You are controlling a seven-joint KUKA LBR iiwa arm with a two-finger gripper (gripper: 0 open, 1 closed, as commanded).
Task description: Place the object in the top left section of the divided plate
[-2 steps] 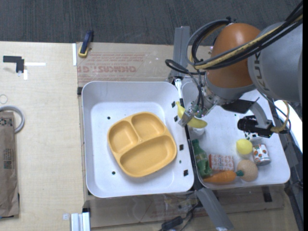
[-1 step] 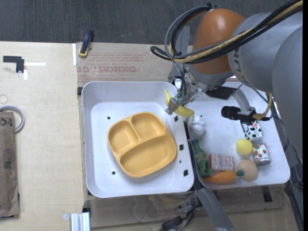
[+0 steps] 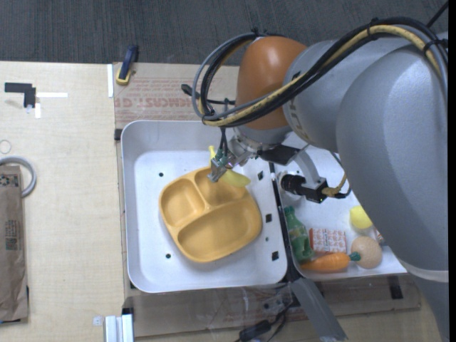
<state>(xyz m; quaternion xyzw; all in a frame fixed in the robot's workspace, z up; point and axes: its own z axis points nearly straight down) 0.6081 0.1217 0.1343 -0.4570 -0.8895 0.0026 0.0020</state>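
Looking down, I see my end effector (image 3: pixel 217 168) at the top edge of the plate (image 3: pixel 210 219) in the left bin (image 3: pixel 142 212). I cannot tell what state it is in. A yellow thing (image 3: pixel 237 179) sits just beside it, by the top right part. It could land in the wrong part, because the top left part is further over.

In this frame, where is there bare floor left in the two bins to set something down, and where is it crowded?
Left bin: bare white floor left of and below the yellow divided plate, and a strip above it toward the back wall. Crowded: the plate's upper right edge, where the gripper hangs. In the right bin, the carrot, egg and packet fill the near end.
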